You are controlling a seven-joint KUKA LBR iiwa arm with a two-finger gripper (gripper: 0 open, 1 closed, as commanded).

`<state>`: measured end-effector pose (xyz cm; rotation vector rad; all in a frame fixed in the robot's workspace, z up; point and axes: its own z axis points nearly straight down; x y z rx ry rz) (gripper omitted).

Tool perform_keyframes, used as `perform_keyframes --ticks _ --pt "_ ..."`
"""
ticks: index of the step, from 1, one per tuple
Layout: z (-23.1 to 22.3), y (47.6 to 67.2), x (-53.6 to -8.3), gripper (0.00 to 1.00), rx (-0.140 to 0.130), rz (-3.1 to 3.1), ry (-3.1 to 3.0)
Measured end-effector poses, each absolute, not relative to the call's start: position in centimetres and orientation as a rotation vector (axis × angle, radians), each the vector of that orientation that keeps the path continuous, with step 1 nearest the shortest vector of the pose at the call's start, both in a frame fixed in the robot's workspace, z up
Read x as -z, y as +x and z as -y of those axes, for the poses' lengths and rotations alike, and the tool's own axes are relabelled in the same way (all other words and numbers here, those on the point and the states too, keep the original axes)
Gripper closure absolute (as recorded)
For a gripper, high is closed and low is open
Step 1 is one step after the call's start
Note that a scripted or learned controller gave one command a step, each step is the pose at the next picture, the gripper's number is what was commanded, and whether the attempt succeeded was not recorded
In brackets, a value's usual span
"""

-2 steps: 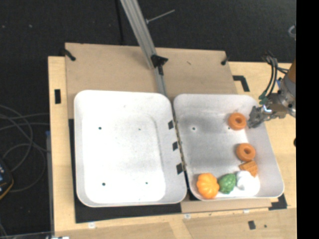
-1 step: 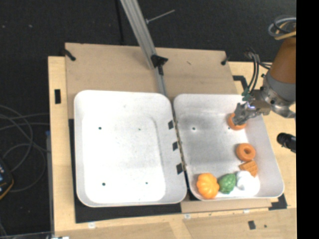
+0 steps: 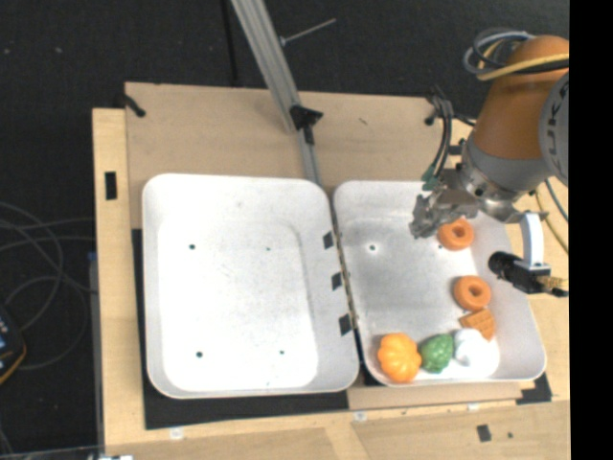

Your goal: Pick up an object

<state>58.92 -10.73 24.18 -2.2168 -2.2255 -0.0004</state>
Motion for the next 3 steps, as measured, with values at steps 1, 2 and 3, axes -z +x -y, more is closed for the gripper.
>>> perform_keyframes --ticks 1,2,3 --pt "6.7 60.1 -24.0 1.0 0.001 2.225 -2.218" --pt "0.8 61.1 -23.4 1.0 0.001 2.226 -2.216" --pt "-4.5 62.5 -22.5 1.0 0.001 2.225 -2.217"
